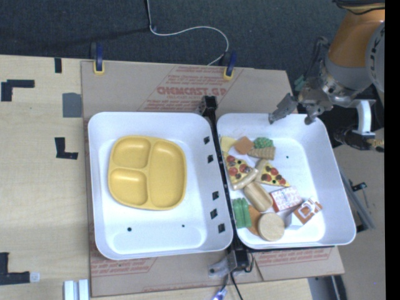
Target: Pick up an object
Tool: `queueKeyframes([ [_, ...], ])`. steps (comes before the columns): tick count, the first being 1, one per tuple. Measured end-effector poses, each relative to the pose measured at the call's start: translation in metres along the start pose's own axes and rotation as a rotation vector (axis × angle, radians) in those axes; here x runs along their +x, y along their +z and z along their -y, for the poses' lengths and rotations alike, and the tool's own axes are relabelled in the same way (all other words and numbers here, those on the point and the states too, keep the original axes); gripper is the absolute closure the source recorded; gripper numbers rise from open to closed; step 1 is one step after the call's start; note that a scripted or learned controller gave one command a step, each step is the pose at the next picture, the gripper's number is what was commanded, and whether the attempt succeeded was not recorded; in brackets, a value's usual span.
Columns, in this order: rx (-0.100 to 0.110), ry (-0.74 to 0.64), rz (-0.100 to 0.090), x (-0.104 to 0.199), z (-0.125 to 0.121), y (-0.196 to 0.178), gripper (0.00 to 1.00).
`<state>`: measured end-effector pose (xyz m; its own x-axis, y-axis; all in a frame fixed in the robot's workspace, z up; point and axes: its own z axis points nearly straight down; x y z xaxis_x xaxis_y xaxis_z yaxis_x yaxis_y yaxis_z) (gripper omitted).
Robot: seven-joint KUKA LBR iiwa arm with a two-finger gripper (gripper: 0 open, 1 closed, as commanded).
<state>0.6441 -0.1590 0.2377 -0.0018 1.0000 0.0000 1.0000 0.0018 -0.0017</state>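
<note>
Grey pincer (291, 112) is hanging over the right bin's (331, 161) back rim, fingers spread open and gripping nothing. Toy food pile (262, 186) is sitting below and slightly left of it in that bin, so I'm guessing it's needing to drop forward. Hot dog (257, 196) is lying diagonally.

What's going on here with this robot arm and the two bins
A grey and orange arm reaches in from the right, its gripper hovering with fingers spread over the far corner of the right bin. Nothing sits between its fingers. That bin holds a heap of toy food, including pizza slices and a round cookie-like piece. The left bin holds a yellow divided plate.
</note>
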Motion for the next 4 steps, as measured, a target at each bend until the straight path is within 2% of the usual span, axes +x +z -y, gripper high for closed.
queueKeyframes([
  [1, 0.009, -0.003, -0.002, 0.040, -0.023, 0.096, 0.00],
  [2, -0.014, 0.000, 0.011, 0.051, -0.011, 0.147, 0.00],
  [3, -0.013, 0.001, 0.002, 0.005, -0.014, 0.148, 0.00],
  [4, -0.014, -0.002, 0.008, 0.028, -0.028, 0.147, 0.00],
])
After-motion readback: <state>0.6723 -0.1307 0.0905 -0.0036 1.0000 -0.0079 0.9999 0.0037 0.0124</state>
